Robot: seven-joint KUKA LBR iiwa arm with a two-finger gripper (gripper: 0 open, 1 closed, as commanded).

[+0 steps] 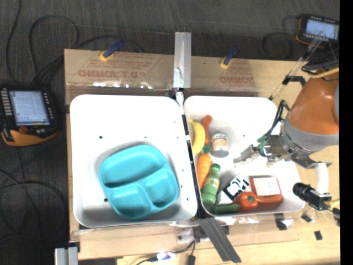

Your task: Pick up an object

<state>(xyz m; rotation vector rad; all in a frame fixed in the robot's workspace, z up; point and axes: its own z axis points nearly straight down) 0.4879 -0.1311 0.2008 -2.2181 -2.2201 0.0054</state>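
One fixed camera, mounted above the bench (138, 65), looks down at a slant and stands far enough back to take in both white bins whole: the left bin (88, 120) and the right bin (248, 106) sit side by side across the middle of the frame. The far bench edge lies toward the top, the near edge toward the bottom. Dark floor with cables surrounds the bench above and to the left, where a handheld pendant (26, 115) rests. The arm (314, 115) enters from the right edge of the view
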